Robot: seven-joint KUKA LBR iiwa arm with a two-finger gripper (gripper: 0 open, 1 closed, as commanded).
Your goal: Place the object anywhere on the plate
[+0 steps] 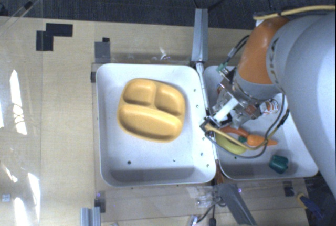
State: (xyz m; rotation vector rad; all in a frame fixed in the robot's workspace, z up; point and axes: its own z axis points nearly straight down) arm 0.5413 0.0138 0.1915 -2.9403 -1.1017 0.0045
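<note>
A yellow sectioned plate [151, 109] lies in the left bin [113, 157], toward its upper middle. The arm reaches into the right bin [299, 167], and the gripper [231, 124] hangs low at that bin's left side. Just below it lie an orange carrot-like piece [253, 140] and a yellow banana-like piece [231, 144], overlapping each other. The gripper is right above or touching them; I cannot tell whether either is between its fingers. A small teal object [279, 163] sits near the right bin's lower right corner.
A metal post [200, 36] stands at the back between the two bins. The ridge [209, 130] where the bins meet runs just left of the gripper. The arm's body covers most of the right bin.
</note>
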